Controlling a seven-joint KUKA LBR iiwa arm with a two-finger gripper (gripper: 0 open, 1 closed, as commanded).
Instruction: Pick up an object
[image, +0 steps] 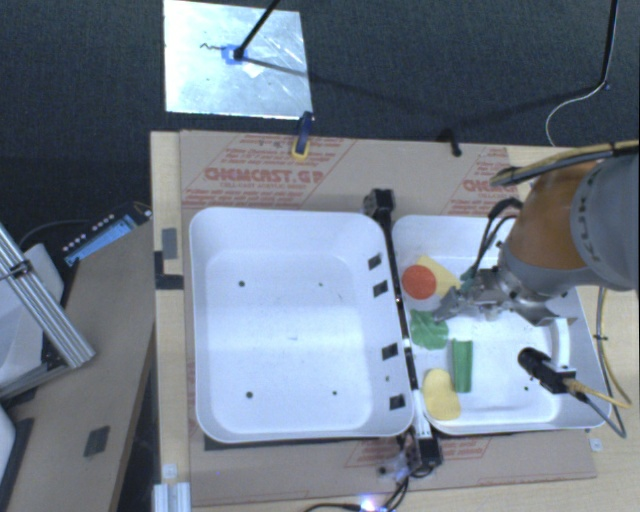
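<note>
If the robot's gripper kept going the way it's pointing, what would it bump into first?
Probably the light green object. The gripper points left and down at it, just below the red ball. Depth is hard to judge.

In the right bin (480, 412), near its left wall, lie five small things. A red ball (419, 283) touches a yellow piece (436, 269) toward the far edge. Below them lies a crumpled green piece (430, 330), then a green block (461, 364) lying lengthwise, and a pale yellow lump (441, 393) near the front-left corner.
</note>
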